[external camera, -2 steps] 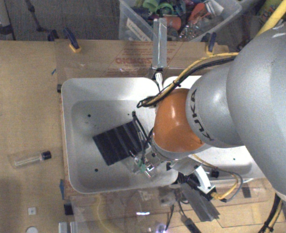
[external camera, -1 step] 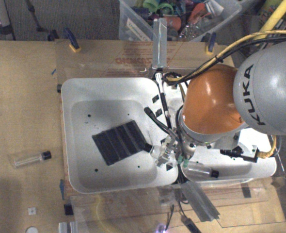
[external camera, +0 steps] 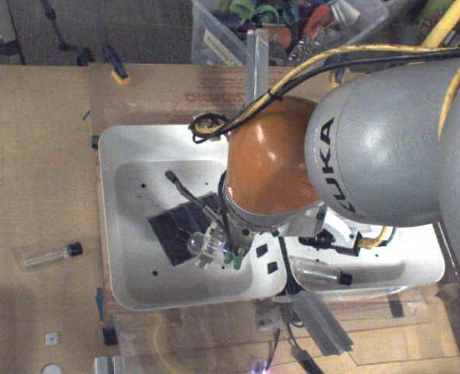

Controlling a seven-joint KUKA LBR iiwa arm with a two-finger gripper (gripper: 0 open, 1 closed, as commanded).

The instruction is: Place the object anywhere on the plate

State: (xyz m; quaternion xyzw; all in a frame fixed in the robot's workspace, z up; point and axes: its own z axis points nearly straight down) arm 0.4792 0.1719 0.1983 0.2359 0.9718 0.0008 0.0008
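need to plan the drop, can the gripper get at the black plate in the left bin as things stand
Probably yes: the gripper hangs right over the black plate in the left bin, with nothing between them.

Overhead indoor light, fairly even, medium bright. Strongest glare on the right white bin (external camera: 417,267), whose floor is blown out near the arm; the left white bin (external camera: 136,232) is softer grey-white with shading along its walls. Broad specular highlights on the grey arm shell (external camera: 394,139) and a duller sheen on the orange band (external camera: 269,162). The arm casts a shadow under itself onto the bins' shared edge. The cardboard-coloured counter (external camera: 35,162) is flat and matte, darker toward the bottom-left corner. Overall resolution is low, with soft detail and slight noise; the clutter tub (external camera: 292,14) at the top is smeared, small items there hard to read. Mild barrel curving at frame edges.
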